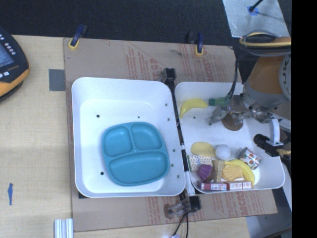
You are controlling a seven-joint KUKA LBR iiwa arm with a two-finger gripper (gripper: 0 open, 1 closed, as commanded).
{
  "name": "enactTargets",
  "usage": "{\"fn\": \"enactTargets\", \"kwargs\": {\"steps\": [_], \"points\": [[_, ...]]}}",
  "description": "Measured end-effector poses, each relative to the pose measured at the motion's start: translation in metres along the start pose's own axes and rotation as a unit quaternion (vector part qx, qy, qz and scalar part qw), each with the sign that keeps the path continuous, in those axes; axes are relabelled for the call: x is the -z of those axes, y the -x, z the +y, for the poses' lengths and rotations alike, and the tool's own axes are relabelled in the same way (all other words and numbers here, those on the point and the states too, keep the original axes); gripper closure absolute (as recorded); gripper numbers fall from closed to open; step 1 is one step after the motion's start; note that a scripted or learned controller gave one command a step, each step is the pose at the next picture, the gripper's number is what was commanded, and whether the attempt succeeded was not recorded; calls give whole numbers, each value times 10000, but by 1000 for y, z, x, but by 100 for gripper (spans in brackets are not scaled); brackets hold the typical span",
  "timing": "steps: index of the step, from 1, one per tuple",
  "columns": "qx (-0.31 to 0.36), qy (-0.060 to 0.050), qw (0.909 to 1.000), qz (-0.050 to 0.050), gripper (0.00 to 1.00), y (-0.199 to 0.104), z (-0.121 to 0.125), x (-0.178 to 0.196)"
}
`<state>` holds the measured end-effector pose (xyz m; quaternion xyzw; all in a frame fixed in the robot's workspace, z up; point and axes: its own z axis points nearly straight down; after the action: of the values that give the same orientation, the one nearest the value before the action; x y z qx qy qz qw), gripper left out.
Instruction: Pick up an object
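Right bin (198, 90) holds the pickable clutter. Yellow banana (192, 105) lies curved near the bin's upper-left corner, apart from the rest. Along the near edge, packed together: pale yellow lemon-like piece (202, 148), white ball (222, 152) just beside it, purple item (204, 172) on a patterned pack, yellow corn-like toy (237, 171), small can (250, 158) with red and white label tilted at the right, flat red-and-white box (225, 186) against the front wall. All small plastic-looking toy food, bright colours.

Arm comes in from the right, orange band above the wrist. Hand (232, 117) is low over the back of the right bin, metal parts splayed over a brownish round patch; cannot tell if it is released or clenched, and nothing seen between the tips. It sits right of the banana, well apart from the front cluster.

Left bin (89, 90) carries a teal divided plate (135, 152), three compartments, near its front.

Both bins sit on a brown cardboard sheet (124, 58) on a light wood bench (29, 157). Clamps at the sheet's back edge, yellow (76, 37) and blue (198, 42). Yellow-black pendant (9, 58) at far left. Dark floor behind.
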<state>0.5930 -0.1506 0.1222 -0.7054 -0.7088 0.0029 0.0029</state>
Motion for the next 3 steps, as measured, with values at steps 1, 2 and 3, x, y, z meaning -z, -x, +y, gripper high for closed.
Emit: {"fn": "enactTargets", "kwargs": {"steps": [1,2,3], "points": [[9,-16,10000,10,0,19,64,-31],[-8,42,10000,-13,0,0,0,-28],[-17,41,10000,-9,0,42,-48,-28]]}}
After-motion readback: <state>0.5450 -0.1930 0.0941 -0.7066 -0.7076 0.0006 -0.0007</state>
